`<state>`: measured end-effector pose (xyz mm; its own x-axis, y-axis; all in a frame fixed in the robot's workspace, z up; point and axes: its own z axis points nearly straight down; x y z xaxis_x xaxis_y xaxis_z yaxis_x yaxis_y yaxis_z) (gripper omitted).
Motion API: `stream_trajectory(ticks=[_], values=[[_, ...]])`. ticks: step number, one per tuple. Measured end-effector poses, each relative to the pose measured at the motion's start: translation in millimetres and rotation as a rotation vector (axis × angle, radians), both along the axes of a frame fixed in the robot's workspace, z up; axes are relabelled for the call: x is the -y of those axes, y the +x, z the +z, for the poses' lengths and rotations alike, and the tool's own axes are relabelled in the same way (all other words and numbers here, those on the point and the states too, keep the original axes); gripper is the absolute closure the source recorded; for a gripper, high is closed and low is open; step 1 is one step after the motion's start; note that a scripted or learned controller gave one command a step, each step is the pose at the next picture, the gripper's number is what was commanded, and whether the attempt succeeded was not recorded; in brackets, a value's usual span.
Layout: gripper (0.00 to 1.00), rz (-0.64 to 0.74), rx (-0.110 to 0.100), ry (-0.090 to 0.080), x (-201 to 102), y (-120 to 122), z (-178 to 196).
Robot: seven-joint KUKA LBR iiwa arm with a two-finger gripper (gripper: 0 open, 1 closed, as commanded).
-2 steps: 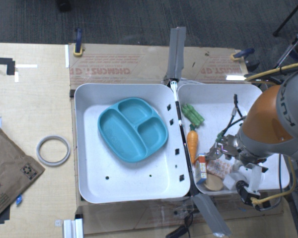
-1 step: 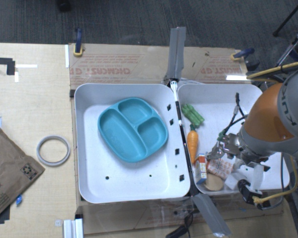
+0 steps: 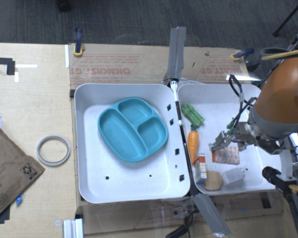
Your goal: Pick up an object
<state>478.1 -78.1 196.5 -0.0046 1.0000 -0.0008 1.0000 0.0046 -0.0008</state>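
Note:
My gripper (image 3: 222, 143) hangs low over the middle of the right bin (image 3: 216, 95), right at the upper left corner of a red and white packet (image 3: 228, 155). Whether it touches the packet cannot be made out. Along the bin's left wall lie a green vegetable (image 3: 192, 114), an orange carrot (image 3: 192, 143) and a small carton (image 3: 201, 166). A tan round lump (image 3: 214, 181) and a clear plastic piece (image 3: 234, 175) rest near the bin's front edge.
The left bin (image 3: 89, 172) holds a blue divided plate (image 3: 133, 129). On the bench to the left lie a grey tape ring (image 3: 53, 149) and a brown cardboard box (image 3: 7, 175). The arm's orange band (image 3: 285, 90) looms over the right bin's right side.

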Motion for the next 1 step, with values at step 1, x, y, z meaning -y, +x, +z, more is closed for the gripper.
stream_trajectory(ticks=[1], values=[[1.00,-0.067,-0.003,-0.001,-29.3,77.7,-6.3]])
